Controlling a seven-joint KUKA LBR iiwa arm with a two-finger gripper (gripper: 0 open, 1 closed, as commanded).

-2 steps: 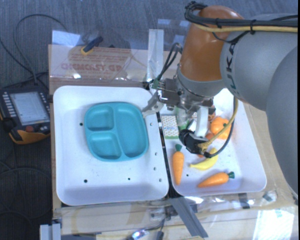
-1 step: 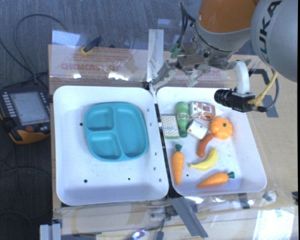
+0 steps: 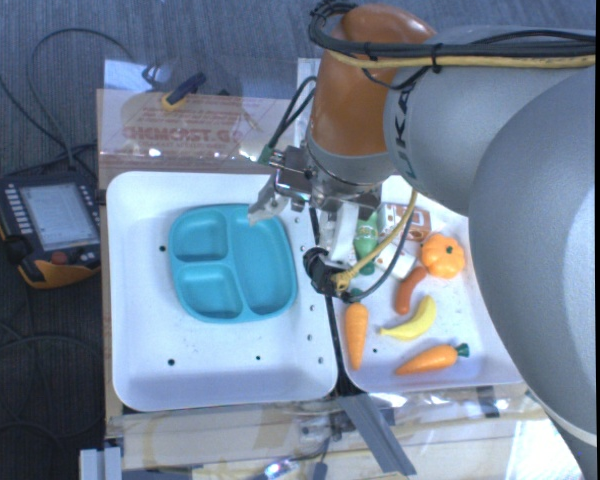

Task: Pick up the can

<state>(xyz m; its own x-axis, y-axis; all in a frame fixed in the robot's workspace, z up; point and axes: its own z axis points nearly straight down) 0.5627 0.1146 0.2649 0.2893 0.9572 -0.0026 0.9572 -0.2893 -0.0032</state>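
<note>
The can (image 3: 365, 240) is green and stands near the left wall of the right bin (image 3: 480, 363), partly hidden behind the wrist hardware. My gripper (image 3: 270, 200) hangs over the dividing wall between the two bins, at the top right corner of the blue plate (image 3: 230, 263). It is to the left of the can and slightly beyond it. Nothing shows in its grasp. The orange-banded wrist covers the back of the right bin.
The blue divided plate lies in the left bin (image 3: 140, 358). The right bin holds two carrots (image 3: 355, 333) (image 3: 430, 358), a banana (image 3: 412, 320), a small orange fruit (image 3: 443, 255) and a red sausage (image 3: 410, 286). A teach pendant (image 3: 45, 223) lies off to the left.
</note>
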